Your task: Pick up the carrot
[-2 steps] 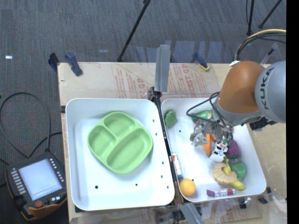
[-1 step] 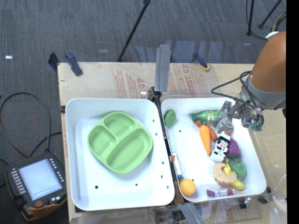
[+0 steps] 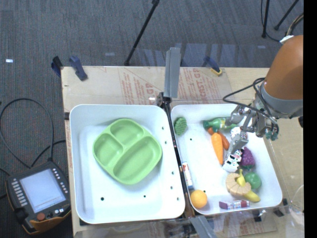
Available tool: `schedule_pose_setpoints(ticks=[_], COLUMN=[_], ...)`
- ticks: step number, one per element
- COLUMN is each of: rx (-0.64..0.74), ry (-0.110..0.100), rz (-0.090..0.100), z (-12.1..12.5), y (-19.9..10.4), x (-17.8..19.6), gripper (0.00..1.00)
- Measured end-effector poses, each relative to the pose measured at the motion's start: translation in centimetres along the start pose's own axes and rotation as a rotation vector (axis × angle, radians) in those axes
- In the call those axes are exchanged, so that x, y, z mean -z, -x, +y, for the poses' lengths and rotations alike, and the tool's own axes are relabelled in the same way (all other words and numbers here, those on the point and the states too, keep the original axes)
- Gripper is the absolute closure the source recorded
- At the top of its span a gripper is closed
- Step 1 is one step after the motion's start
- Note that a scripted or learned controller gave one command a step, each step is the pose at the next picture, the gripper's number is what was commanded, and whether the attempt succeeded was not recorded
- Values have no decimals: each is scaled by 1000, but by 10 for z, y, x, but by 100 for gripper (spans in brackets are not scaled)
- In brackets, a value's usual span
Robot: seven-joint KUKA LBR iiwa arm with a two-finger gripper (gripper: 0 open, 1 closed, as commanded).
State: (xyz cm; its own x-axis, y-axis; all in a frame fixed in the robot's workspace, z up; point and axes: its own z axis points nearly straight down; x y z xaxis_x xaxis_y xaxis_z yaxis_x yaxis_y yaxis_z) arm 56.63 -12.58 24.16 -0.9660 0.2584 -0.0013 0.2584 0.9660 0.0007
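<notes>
The carrot (image 3: 217, 148) lies in the right bin (image 3: 198, 177), near the middle of its upper half, its thick end pointing up toward a green bottle-shaped toy (image 3: 218, 124) and its tip pointing down toward a small black-and-white toy (image 3: 232, 161). The gripper (image 3: 239, 142) hangs just to the right of the carrot, close beside it, and nothing shows between its fingers; whether they stand spread or closed I cannot tell from this slanted view. The chief risk is crowding. A second small orange piece (image 3: 226, 142) rests against the carrot's right side, exactly where a finger would have to go down, so a closing grip could catch that piece or push the carrot sideways. The purple grapes (image 3: 246, 158) sit close below the gripper and could be struck on a descent. The carrot is smooth and tapered, so a pinch near its narrow end may well squeeze it out. The green plate (image 3: 128, 150) in the left bin (image 3: 81, 133) and the orange (image 3: 198, 199) at the front are well apart and pose no trouble.
</notes>
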Motion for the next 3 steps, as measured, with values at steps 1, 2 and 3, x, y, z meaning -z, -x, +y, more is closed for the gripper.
schedule_pose_setpoints(ticks=[1,2,3], rx=[112,118,55], ry=[1,2,2], rz=[5,1,-6], z=[13,15,51], y=[14,16,-27], x=[-155,-144,-51], gripper=[0,100,100])
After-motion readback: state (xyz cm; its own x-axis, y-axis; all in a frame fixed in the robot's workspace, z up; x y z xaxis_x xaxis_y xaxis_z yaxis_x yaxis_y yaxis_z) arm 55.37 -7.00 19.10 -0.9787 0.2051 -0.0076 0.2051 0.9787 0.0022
